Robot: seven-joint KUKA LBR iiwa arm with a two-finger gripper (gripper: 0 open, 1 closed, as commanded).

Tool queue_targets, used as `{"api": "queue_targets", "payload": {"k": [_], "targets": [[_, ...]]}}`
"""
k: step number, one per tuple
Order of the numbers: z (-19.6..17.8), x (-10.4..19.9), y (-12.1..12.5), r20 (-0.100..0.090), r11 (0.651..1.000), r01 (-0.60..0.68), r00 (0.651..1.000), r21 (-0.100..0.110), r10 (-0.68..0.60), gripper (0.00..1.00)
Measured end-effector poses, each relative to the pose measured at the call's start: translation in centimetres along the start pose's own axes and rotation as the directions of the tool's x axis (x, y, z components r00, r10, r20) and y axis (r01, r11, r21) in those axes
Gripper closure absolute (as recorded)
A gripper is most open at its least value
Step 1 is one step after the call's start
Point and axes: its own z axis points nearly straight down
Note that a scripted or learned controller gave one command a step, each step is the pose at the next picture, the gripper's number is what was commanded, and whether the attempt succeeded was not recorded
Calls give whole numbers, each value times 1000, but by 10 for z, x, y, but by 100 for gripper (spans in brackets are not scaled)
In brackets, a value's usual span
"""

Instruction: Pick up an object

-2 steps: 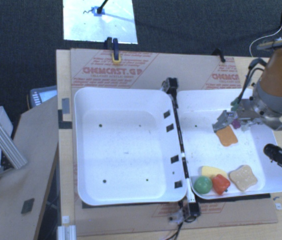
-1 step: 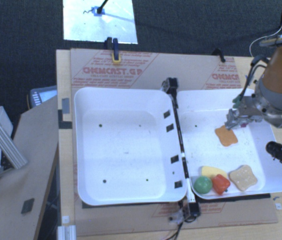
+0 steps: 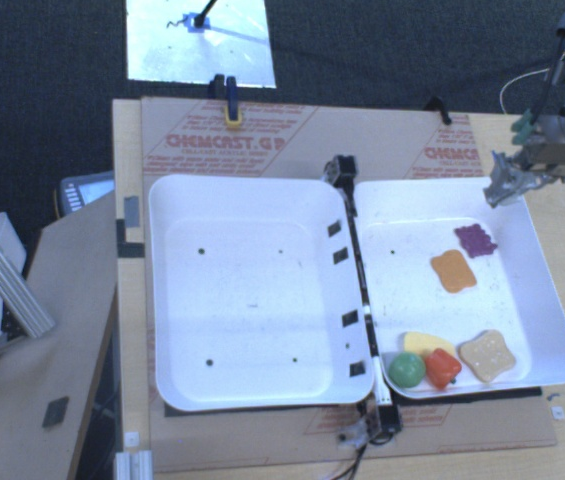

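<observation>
Toy foods (image 3: 453, 270) lie in the right bin (image 3: 552, 298) on a cardboard-covered bench (image 3: 262, 138); end effector (image 3: 503, 190) state unclear.

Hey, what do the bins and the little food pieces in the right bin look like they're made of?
The two bins, left bin and right bin, look like thin moulded plastic: glossy white, with rounded corners and rims. The food pieces seem to be toy plastic or rubber: the green ball and red piece have shiny highlights, while the toast slice, orange slab and purple cluster look matte. I can't be sure.
</observation>
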Motion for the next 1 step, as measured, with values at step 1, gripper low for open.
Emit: {"api": "queue_targets", "payload": {"k": [1], "targets": [[-114,50,27,-1,1000,2,1000,3,-2,100]]}}
